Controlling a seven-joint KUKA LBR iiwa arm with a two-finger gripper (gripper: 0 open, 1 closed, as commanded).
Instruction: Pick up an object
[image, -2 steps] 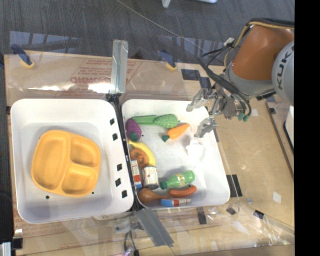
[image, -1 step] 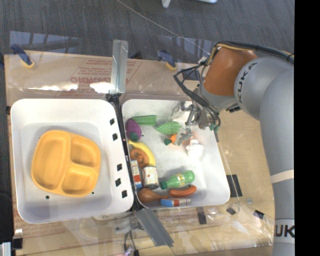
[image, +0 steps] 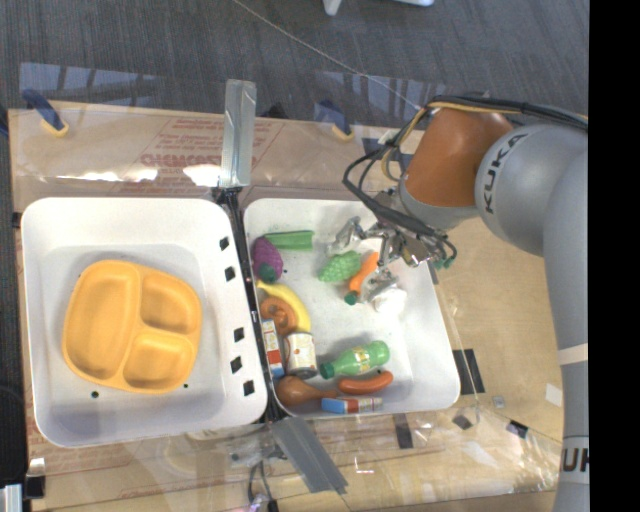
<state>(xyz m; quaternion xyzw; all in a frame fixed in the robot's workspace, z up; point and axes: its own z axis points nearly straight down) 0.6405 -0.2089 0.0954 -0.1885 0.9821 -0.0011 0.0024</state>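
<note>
My gripper (image: 366, 262) hangs low over the upper middle of the right bin (image: 430, 350). Its two metal fingers (image: 349, 235) stand apart, one at the upper left and one at the lower right. A small orange carrot (image: 361, 277) lies slanted between them on the bin floor, and I see no grip on it. A bumpy green toy vegetable (image: 339, 267) sits just left of the carrot. A purple eggplant-like piece (image: 267, 258) and a long green vegetable (image: 289, 240) lie further left.
Along the right bin's left and front sides lie a banana (image: 284, 303), a small can (image: 300, 353), a green bottle (image: 358, 360), a red sausage-shaped toy (image: 366, 382) and a brown piece (image: 294, 392). The left bin (image: 50, 230) holds a yellow divided plate (image: 131, 325).
</note>
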